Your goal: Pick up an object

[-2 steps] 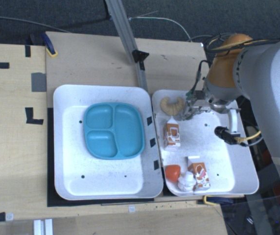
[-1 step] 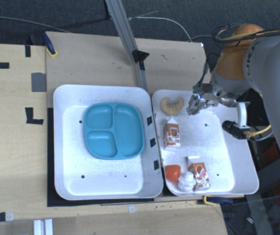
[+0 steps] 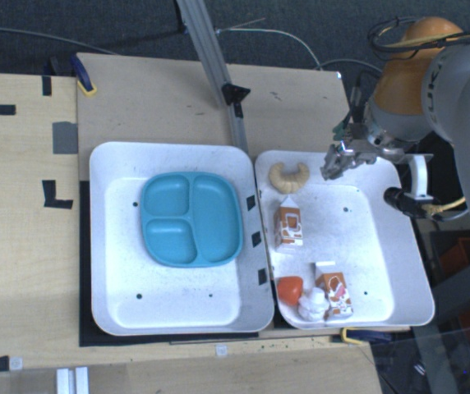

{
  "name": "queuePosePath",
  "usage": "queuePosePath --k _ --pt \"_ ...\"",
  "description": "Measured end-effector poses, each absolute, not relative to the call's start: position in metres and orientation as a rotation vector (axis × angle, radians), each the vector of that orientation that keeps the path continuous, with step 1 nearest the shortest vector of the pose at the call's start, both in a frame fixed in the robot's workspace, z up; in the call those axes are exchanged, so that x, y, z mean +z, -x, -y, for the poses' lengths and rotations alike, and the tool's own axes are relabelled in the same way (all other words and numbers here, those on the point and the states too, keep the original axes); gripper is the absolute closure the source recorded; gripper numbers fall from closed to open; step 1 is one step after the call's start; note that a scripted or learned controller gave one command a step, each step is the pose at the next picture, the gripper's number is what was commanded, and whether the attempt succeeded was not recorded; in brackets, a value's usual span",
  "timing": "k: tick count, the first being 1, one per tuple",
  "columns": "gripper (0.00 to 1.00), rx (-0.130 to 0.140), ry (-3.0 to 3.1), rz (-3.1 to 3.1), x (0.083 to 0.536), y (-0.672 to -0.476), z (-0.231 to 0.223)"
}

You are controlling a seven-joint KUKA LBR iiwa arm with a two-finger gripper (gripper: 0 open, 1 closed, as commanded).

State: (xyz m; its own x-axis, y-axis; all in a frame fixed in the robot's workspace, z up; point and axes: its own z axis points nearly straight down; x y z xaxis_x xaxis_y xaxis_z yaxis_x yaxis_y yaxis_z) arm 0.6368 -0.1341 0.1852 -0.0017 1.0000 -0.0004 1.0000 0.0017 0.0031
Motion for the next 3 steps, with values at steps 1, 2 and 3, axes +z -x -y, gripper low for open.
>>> queuePosePath --k 1,2,3 --pt "1.0 0.004 -2.218 -2.219 0.237 -0.63 0.14" --pt "1.0 -0.002 -2.219 -2.227 0.229 -0.605 0.096" --pt "1.0 -0.001 -2.216 -2.232 0.228 -0.587 0.035"
